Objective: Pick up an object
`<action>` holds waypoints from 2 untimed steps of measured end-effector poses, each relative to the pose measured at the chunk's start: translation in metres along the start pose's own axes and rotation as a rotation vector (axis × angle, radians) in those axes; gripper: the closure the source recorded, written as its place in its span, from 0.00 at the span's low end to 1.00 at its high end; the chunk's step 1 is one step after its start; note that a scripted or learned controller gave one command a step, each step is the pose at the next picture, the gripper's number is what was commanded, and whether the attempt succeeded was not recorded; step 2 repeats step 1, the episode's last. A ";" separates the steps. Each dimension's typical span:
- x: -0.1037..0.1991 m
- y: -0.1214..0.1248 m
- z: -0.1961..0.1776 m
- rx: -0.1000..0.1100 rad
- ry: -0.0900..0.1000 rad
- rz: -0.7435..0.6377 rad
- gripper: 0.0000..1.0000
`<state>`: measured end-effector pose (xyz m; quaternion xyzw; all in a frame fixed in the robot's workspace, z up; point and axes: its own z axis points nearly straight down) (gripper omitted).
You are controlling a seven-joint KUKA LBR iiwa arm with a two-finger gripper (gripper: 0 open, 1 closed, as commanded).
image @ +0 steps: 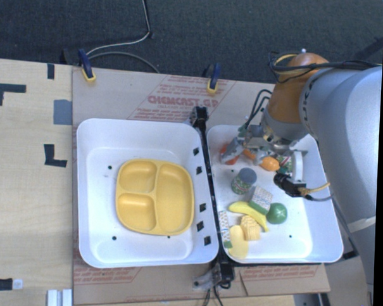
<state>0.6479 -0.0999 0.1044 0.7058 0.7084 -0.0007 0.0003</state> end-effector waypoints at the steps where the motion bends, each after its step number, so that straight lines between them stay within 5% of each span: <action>1: 0.001 -0.001 -0.008 0.008 0.002 -0.001 1.00; 2: 0.001 -0.001 -0.008 0.008 0.002 -0.001 1.00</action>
